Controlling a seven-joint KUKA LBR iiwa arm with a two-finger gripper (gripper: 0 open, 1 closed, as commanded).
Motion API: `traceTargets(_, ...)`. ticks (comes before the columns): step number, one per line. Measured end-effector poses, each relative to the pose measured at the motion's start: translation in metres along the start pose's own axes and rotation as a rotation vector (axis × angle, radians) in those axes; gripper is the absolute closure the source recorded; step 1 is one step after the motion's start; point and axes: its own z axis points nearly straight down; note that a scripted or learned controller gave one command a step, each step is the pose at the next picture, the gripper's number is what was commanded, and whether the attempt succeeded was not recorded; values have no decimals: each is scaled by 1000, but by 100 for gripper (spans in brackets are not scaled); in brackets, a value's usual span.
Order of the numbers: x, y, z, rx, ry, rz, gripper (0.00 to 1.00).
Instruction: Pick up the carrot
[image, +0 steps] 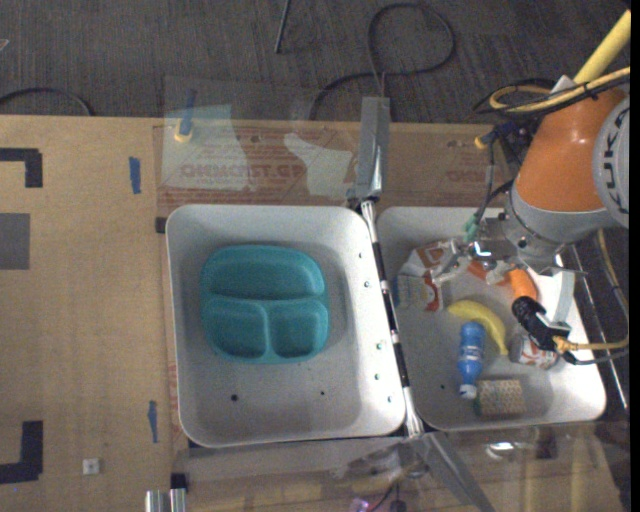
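Observation:
The carrot (522, 283), a short orange piece, lies in the right bin (580, 400) near its far right side, partly under the arm's wrist. The gripper (482, 252) hangs low over the far part of that bin, just left of the carrot and close to it. The grey wrist and the orange band (570, 150) above it cover the bin's far right corner. I see nothing clearly held.
The right bin also holds a white and red carton (424, 280), a banana (482, 320), a blue bottle (470, 355), a brown block (499, 396) and a small can (530, 349). A black cable plug (532, 320) hangs beside the carrot. A teal divided tray (264, 302) sits in the left bin (190, 400).

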Motion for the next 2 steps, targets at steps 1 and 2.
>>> traceTargets(1, -117, 4, -4, -4, -3, 122, 0)
traceTargets(2, -122, 25, 90, -7, 6, 172, 0)
